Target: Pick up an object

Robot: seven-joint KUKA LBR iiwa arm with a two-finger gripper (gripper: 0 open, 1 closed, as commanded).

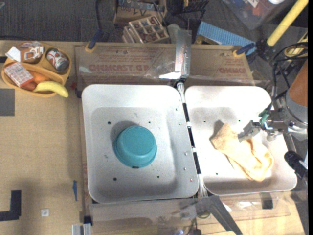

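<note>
Yellow cloth (pixel 244 153) lies flat in the right bin (pixel 230 99), unlifted. Gripper (pixel 249 129) low over it; finger state unclear. Grasp and lift remain.

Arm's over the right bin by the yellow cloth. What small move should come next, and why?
Probably ease the gripper straight down onto the cloth before closing. It sits at the cloth's upper right part, and nothing shows between its fingers, so no grasp is confirmed. The cloth lies crumpled and flat in the right bin, so a shallow pinch on a raised fold seems the best chance.
</note>
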